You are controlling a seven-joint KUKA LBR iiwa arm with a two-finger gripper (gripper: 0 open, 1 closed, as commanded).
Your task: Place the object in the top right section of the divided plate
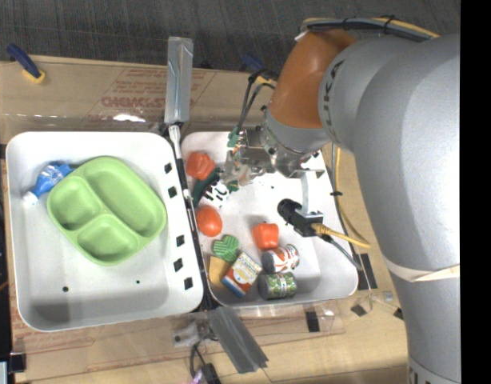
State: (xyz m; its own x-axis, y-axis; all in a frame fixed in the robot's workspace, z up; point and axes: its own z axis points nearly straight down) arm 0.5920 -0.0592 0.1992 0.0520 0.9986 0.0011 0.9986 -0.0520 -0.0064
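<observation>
A light green divided plate (pixel 105 206) with three sections lies in the left bin (pixel 37 294). My gripper (pixel 236 169) is low over the upper left part of the right bin (pixel 341 270). It sits just right of an orange-red toy (pixel 200 165) and above a dark green piece (pixel 207 189). The wrist hides what is under the gripper. I see no object clearly held.
The right bin also holds an orange ball (pixel 209 221), a red toy (pixel 265 234), a green and yellow piece (pixel 225 248), a small box (pixel 242 272) and two cans (pixel 281 272). A blue item (pixel 49 176) lies beside the plate's upper left.
</observation>
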